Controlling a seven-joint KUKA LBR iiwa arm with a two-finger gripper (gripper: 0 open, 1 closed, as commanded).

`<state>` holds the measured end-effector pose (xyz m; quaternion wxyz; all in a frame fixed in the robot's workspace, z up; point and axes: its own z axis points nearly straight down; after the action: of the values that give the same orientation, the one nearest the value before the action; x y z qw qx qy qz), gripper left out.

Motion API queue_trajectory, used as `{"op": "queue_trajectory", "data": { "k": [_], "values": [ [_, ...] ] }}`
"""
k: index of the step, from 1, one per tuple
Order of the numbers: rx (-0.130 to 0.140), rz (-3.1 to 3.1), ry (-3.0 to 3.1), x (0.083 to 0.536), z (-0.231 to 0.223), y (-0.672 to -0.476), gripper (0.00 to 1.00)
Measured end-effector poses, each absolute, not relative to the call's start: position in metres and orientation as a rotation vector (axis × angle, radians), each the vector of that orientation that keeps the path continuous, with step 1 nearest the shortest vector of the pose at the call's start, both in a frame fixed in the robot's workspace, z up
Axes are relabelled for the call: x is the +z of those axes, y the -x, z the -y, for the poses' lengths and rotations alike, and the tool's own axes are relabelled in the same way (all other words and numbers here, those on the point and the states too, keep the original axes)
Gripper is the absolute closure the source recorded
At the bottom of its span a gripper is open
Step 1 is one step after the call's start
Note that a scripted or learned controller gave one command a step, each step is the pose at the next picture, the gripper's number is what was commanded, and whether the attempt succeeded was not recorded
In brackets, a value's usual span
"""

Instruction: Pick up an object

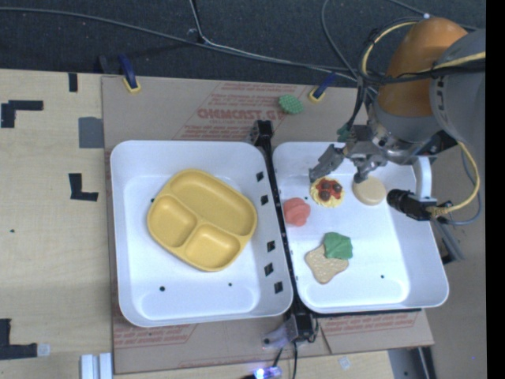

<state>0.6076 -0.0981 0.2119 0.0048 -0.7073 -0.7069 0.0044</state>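
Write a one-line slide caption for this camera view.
KUKA arm's open gripper hovers over the right bin, above a small pizza toy among other play foods; a yellow divided plate sits in the left bin.

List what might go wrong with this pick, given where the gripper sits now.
1. The gripper is above the small pizza piece, with the round tan piece close beside it, so a finger may knock that one.
2. The pizza piece looks flat, so the fingers might slide over it and close on nothing.
3. The pink piece lies near the right bin's left wall and could get pushed against it.
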Motion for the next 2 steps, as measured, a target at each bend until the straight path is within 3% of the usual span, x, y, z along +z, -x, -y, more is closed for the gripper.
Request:
{"op": "queue_trajectory", "data": {
  "k": [1,2],
  "values": [
    [0.002,2.222,2.220,0.218,0.098,-0.610,0.00],
    [0.007,2.220,2.218,0.173,0.101,-0.606,0.00]
  ]
}}
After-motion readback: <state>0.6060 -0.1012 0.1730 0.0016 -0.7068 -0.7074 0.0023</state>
